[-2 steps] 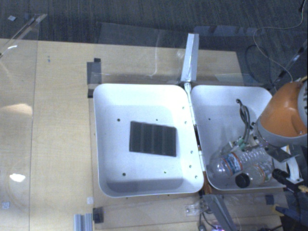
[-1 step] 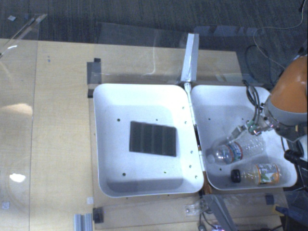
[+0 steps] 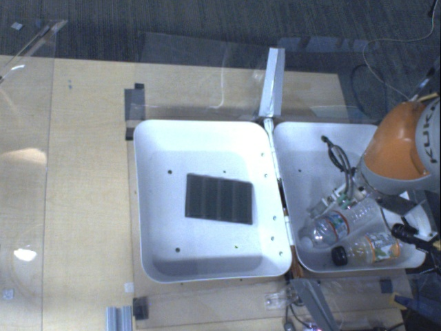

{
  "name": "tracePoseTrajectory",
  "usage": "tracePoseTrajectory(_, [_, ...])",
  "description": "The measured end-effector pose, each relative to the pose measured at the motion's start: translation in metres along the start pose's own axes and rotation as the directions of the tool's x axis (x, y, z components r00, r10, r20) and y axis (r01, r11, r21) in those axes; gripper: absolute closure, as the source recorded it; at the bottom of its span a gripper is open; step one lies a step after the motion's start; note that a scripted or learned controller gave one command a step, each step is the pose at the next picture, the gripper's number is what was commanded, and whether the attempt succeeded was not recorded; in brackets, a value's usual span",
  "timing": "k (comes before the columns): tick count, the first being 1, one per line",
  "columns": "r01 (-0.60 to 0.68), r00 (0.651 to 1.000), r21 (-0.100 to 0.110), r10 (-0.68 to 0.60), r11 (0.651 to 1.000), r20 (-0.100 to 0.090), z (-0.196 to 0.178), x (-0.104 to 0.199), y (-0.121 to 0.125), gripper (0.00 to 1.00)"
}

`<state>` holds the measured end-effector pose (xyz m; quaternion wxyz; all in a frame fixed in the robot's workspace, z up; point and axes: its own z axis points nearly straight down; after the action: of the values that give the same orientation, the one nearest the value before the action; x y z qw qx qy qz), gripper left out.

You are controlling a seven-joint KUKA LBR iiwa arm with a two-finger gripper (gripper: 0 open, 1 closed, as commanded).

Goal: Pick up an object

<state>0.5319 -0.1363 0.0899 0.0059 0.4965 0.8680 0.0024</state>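
Two plastic bottles lie in the right bin (image 3: 303, 150). One is clear with a blue label (image 3: 333, 224); the other has a black cap and a yellowish label (image 3: 366, 249) and lies along the bin's front wall. My gripper (image 3: 346, 197) reaches down from the orange-banded wrist (image 3: 396, 150) and sits just above the upper end of the clear bottle. Its tip is small and partly hidden by the wrist. Whether it touches the bottle cannot be made out.
The left bin (image 3: 158, 150) holds a flat dark ribbed pad (image 3: 219, 198) at its middle. A black cable loop (image 3: 335, 154) hangs over the right bin's far part. A metal post (image 3: 272, 81) stands behind the seam between the bins.
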Motion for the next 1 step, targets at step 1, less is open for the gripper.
tracePoseTrajectory(1, [0.000, 1.000, -0.008, 0.000, 1.000, 0.004, -0.0125, -0.0005, 0.0035, 1.00])
